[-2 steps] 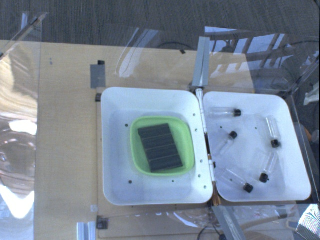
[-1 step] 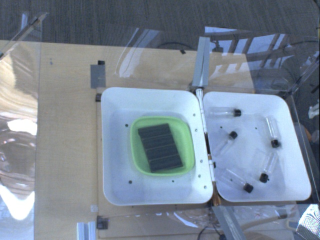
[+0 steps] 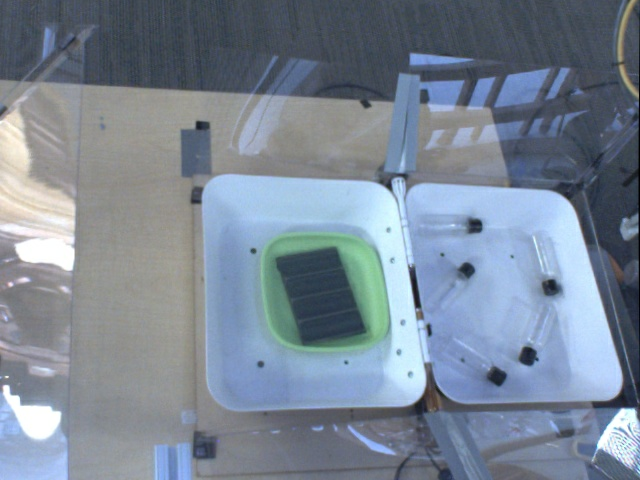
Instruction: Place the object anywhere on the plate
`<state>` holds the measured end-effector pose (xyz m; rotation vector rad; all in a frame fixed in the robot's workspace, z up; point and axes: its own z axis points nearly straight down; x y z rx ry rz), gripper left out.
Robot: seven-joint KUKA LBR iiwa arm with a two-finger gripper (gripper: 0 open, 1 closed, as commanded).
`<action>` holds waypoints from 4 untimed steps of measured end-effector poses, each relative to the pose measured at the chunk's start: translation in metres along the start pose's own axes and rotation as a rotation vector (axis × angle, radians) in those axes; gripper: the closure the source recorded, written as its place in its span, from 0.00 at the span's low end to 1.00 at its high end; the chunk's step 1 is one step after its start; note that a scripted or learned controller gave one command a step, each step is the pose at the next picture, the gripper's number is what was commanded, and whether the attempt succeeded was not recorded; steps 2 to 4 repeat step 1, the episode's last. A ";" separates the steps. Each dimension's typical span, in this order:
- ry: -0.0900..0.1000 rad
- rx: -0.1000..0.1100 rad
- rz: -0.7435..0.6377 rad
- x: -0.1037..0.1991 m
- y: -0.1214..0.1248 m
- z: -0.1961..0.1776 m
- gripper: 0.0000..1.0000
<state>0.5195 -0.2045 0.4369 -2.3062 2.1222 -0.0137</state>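
Camera view: block (image 3: pixel 319 295) on plate (image 3: pixel 274 313).

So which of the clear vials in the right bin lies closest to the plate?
The vial with its black cap near the bin's middle-left, just across the divider from the green plate.

left bin: the shallow white plastic bin (image 3: pixel 225 298) is sitting on the wooden bench (image 3: pixel 120 268), touching its twin along the middle seam
plate: a square green plate (image 3: pixel 275 313) is lying in the middle of that bin
block: a dark ribbed rectangular block (image 3: pixel 319 295) is resting on the plate, turned a bit askew
right bin: the second white bin (image 3: pixel 590 298) is holding five clear black-capped vials (image 3: pixel 545 268), scattered well apart
rail: a grey metal rail (image 3: pixel 404 123) is standing behind the seam
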 end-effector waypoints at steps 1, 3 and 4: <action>0.000 -0.002 0.089 -0.005 0.031 0.000 0.00; 0.000 -0.002 0.089 -0.005 0.031 0.000 0.00; 0.000 -0.002 0.089 -0.005 0.031 0.000 0.00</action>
